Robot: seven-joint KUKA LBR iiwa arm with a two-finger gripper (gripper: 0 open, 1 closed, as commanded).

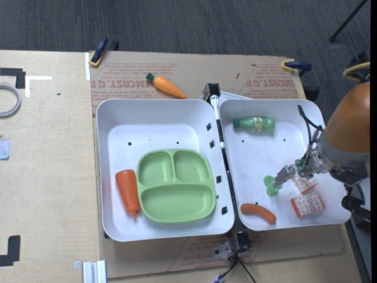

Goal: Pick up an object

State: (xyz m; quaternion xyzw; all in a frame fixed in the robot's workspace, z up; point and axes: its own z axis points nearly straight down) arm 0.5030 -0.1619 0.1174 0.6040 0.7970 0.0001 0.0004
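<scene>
The gripper (287, 174) sits low in the right bin (250, 158); whether it is spread or closed, I cannot tell. A small green object (271, 185) lies touching its tip at eight o'clock. A sausage (258, 213) lies farther off at seven, a green bottle (254, 124) at eleven.

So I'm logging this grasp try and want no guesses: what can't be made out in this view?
- Gripper: too small and blurred to tell whether it grips the small green object at its tip.
- That green object: too small to identify.
- Red-and-white packet: its print is too small to read; a second one is partly hidden by the arm.
- Arm beyond the orange band: cut off by the right edge.
</scene>
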